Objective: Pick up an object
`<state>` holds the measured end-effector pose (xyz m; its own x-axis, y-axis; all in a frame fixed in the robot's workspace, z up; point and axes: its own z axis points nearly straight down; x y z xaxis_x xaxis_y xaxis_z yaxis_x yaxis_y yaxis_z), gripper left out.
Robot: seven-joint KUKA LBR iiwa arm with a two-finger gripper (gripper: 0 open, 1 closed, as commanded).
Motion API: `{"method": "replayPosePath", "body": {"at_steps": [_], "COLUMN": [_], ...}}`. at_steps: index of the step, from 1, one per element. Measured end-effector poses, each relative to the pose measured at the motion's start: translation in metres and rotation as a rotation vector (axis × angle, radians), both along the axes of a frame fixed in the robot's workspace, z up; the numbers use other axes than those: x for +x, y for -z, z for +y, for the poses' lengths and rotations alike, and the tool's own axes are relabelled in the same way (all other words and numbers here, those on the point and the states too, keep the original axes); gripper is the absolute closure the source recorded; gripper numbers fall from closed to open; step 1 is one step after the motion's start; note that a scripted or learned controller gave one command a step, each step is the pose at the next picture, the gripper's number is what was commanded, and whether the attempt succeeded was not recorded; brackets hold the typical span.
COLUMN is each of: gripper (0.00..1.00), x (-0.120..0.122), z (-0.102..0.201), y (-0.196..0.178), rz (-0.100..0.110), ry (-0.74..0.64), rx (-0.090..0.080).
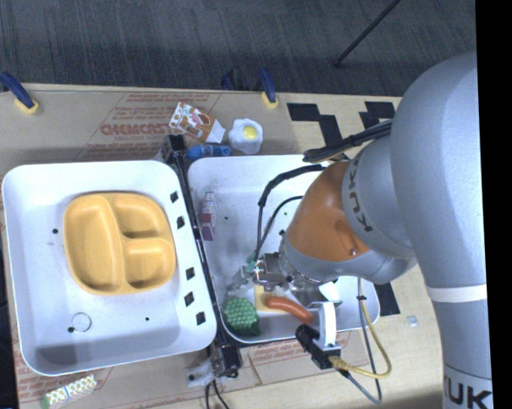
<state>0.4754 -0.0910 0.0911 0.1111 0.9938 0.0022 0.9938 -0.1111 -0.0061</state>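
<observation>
The grey arm with its orange band (324, 222) reaches from the right over the right bin (238, 170). My gripper (263, 280) points down at the bin's near end, mostly hidden under the wrist. Just below it lie an orange sausage-shaped object (286, 307), a yellow piece (265, 300) and a green bumpy object (240, 314), all on the bin floor. A small pinkish object (207, 220) rests against the bin's left wall. I see nothing lifted off the floor.
The left bin (35, 192) holds a yellow divided tray (119, 241). Behind the bins lie a small printed box (190, 119), a blue item (208, 151) and a white-and-yellow item (246, 134). A wrapped packet (71, 390) lies at the front left.
</observation>
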Motion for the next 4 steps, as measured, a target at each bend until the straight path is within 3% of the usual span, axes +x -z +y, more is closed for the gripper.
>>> {"method": "replayPosePath", "body": {"at_steps": [2, 3, 4], "gripper": [0.0, 0.0, 0.0], "x": [0.0, 0.005, 0.006], "z": [0.0, 0.0, 0.039], "y": [0.0, 0.0, -0.101], "rz": [0.0, 0.0, -0.006], "ry": [0.0, -0.307, -0.811], "rx": [0.0, 0.003, 0.0]}}
